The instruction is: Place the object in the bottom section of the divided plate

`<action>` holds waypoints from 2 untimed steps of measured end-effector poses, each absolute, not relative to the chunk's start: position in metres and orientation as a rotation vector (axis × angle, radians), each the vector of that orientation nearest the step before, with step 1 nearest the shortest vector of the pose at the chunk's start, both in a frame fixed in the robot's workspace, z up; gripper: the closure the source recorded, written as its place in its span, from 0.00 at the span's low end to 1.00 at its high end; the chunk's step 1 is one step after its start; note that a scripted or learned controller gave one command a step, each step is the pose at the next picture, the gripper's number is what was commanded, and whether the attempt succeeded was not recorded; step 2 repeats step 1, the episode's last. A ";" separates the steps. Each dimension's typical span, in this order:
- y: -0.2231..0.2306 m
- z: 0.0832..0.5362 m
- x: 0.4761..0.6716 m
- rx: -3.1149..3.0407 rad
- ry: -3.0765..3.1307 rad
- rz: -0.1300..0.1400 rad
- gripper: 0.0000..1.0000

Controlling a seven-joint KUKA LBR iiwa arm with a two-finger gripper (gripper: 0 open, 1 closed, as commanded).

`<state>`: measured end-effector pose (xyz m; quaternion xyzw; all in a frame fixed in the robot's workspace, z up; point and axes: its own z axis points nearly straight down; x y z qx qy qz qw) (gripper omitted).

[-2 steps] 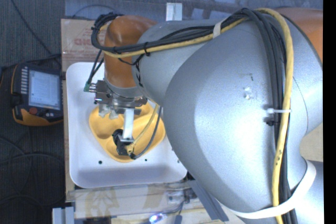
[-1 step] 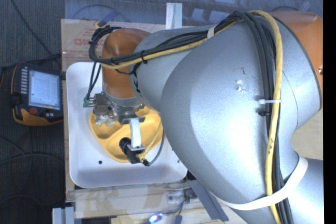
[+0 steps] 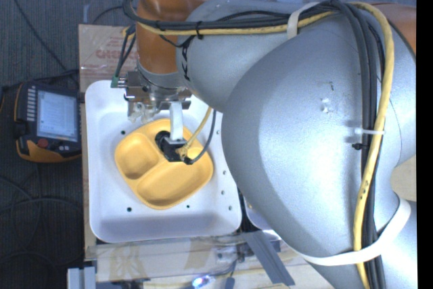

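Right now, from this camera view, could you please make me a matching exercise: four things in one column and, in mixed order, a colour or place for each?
Things:
1. divided plate
2. bin
3. teach pendant
4. gripper

Descriptions:
A. white, holds the plate
B. over the plate's upper edge
C. yellow, lies in the bin
D. left of the bin, with a screen

Pairs: 1-C, 2-A, 3-D, 4-B

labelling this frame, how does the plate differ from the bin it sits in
The plate is yellow; the bin is white. The plate is rounded and split into sections; the bin is squarish with one open well. The plate is smaller and lies inside the bin. Both are shallow with raised rims.
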<state>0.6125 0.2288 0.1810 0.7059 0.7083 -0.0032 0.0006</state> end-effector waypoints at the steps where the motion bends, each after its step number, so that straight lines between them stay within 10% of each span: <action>1: 0.229 0.180 0.612 2.217 2.224 -0.012 0.00; 2: 0.229 0.180 0.612 2.217 2.224 -0.012 0.00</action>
